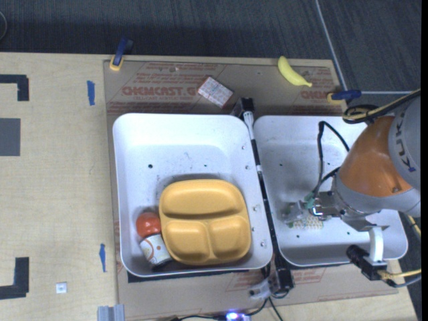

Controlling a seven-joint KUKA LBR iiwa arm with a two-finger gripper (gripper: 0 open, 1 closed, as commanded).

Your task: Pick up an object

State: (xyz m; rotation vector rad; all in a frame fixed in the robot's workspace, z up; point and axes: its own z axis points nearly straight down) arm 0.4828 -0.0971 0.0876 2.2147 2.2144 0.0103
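A yellow compartment tray (202,221) lies in the left bin (134,146), near its front. Tucked against the tray's left side is a small orange-and-white object (150,236). My gripper (299,214) is down in the right bin (294,139), at its front left, below the orange band (378,162) of the arm. A small pale speckled thing (309,223) sits on the bin floor right under the gripper. Whether it is between the fingers is hidden by the wrist.
A yellow banana (293,71) and a small patterned card (214,91) lie on the cardboard behind the bins. Blue clamps (120,52) hold the cardboard's back corners. Cables (374,263) run along the right bin's front right corner.
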